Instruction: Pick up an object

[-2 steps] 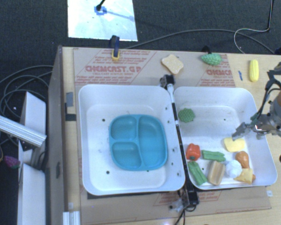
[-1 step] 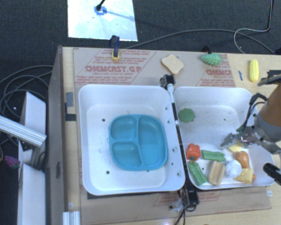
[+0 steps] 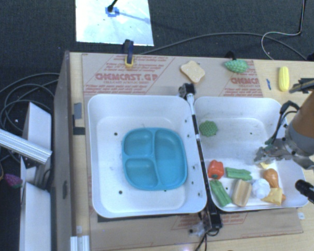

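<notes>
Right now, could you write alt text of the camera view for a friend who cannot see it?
A grey robot arm reaches from the right over the right white bin, its gripper just above a cluster of toy foods along the bin's near edge. The left white bin holds a blue divided plate. More toy foods lie on the bench behind the bins.

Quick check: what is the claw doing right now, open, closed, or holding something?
Claw: cannot be told. It hangs low over the right shallow white bin, just above the small yellow toy piece; nothing is seen in its grip.
</notes>
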`<action>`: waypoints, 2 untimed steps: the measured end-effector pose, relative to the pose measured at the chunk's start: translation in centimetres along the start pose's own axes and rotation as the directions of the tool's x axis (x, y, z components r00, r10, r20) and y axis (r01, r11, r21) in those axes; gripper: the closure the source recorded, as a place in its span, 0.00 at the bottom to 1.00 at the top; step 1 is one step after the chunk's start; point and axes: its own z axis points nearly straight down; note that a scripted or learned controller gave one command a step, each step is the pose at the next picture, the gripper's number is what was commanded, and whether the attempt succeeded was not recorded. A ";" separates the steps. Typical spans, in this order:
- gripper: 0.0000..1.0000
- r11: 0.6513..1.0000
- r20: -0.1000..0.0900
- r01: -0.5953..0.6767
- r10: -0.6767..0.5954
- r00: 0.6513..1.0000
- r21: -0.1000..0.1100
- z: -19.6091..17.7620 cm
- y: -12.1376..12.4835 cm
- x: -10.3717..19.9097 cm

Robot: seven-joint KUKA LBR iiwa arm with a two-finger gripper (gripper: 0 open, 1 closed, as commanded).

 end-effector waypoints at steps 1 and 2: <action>1.00 1.000 0.005 -0.002 0.002 1.000 0.002 -4.0 -3.4 3.7; 1.00 1.000 0.007 -0.001 0.001 1.000 -0.001 -8.5 5.5 2.5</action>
